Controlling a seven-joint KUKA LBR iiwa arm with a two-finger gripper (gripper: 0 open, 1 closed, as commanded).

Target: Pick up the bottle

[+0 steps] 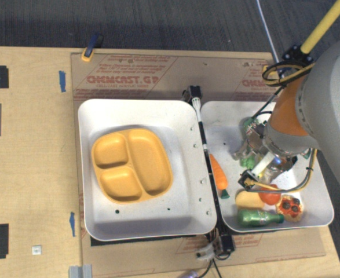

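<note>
You are looking down on a tan wooden counter [30, 172] with a sheet of brown printed cardboard [123, 74] laid across it, and two shallow white plastic bins side by side on the cardboard. The left bin [94, 213] sits at the centre of the frame and holds a yellow-orange plastic tray with three compartments [132, 164], lying flat and turned a little off square.

The right bin [222, 120] fills the lower right of the frame. The green plastic bottle [261, 216] lies on its side along that bin's lower edge, its length running left to right. Just above it, touching or nearly so, is a pale yellow rounded piece [248, 199], with a red rounded item [269, 197] next to that and an orange-and-dark patterned object [291, 207] at the bottle's right end. An orange toy carrot [218, 174] lies against the bin's left wall, close to the divider between the bins.

The grey arm with its orange band [288, 117] comes in from the upper right, and its claw [256, 155] hangs over the middle of the right bin, above the pile and well up-frame of the bottle. You cannot tell from this angle how the claw stands; cables and wrist hardware crowd it. Nothing shows gripped in it.
</note>
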